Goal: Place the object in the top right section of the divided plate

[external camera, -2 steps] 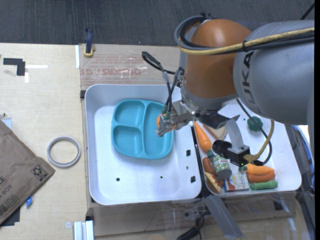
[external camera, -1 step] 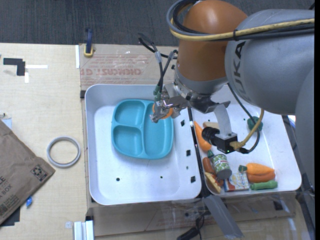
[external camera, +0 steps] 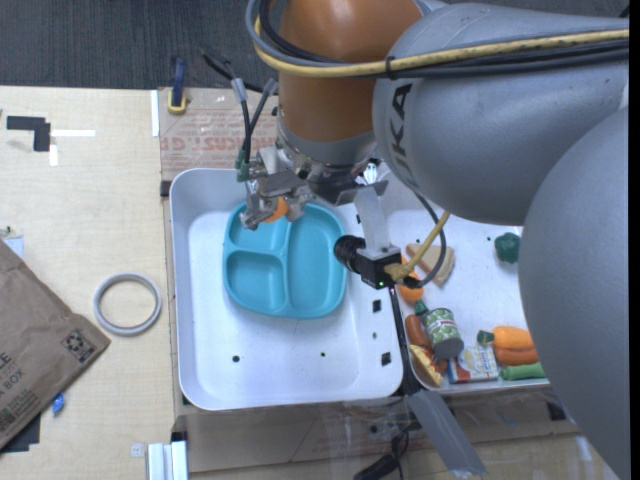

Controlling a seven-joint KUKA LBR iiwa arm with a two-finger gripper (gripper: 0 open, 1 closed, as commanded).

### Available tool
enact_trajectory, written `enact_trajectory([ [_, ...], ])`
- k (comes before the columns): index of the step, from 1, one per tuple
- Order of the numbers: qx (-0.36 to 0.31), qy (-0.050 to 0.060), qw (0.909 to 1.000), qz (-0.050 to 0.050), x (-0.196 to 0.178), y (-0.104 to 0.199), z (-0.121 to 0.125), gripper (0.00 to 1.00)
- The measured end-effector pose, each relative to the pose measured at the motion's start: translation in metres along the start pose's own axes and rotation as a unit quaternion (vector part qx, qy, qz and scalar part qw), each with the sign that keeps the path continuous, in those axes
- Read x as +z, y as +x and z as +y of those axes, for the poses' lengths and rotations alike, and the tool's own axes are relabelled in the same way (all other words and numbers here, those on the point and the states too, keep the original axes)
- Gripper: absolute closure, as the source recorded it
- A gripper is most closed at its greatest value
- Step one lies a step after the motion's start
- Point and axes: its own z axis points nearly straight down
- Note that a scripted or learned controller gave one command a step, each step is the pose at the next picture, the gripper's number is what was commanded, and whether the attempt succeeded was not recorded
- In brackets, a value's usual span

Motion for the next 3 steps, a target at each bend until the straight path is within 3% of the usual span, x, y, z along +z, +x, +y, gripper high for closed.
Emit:
enact_trajectory([
  [1, -0.136, 0.000, 0.9907, 0.000, 0.010, -0.035, -0.090, 1.00],
  [2, -0.290, -0.001, 0.9571, 0.001, 0.023, -0.089, -0.103, 1.00],
  [3, -0.421, -0.001, 0.9073, 0.001, 0.046, -0.082, -0.101, 1.00],
])
